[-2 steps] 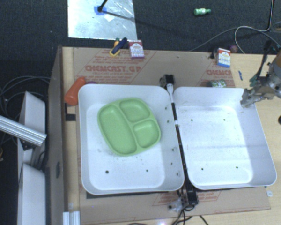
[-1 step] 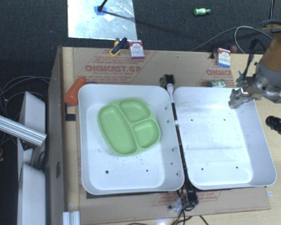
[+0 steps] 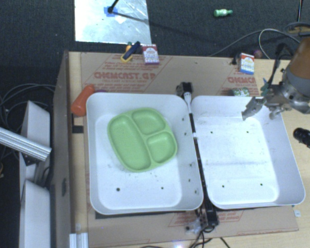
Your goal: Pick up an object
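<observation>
A light green divided plate (image 3: 142, 138) lies flat in the left white bin (image 3: 101, 190), a little above its middle. My gripper (image 3: 261, 112) hangs over the far right corner of the right white bin (image 3: 284, 190), well away from the plate. Its two grey fingers (image 3: 249, 110) are spread apart with nothing between them. The grey arm with its orange band (image 3: 305, 61) comes in from the right edge.
An orange object (image 3: 82, 99) lies outside the left bin's far left corner. Small red-and-white boxes (image 3: 151, 54) (image 3: 246, 63) and a yellow-and-blue item (image 3: 130, 50) sit on the cardboard behind the bins. A cable (image 3: 268, 35) loops behind the arm.
</observation>
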Tool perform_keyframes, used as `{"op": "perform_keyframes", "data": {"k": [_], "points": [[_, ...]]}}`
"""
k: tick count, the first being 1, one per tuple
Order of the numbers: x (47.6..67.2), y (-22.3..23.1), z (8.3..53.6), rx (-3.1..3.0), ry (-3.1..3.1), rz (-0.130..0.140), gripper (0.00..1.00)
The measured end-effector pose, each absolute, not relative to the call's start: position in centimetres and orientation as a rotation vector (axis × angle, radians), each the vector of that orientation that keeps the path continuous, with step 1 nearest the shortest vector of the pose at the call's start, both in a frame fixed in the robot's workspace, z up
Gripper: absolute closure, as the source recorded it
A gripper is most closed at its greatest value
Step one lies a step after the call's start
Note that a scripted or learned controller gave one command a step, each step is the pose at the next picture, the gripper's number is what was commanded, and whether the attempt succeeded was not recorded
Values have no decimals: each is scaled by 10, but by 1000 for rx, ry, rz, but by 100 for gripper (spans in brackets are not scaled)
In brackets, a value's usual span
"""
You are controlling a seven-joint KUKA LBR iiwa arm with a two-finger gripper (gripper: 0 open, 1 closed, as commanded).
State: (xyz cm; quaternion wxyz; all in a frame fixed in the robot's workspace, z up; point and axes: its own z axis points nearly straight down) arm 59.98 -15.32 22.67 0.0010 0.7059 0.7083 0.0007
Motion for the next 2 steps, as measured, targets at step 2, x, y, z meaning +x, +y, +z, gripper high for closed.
{"op": "perform_keyframes", "data": {"k": [2], "points": [[600, -153, 227, 2216, 2224, 2, 0]]}}
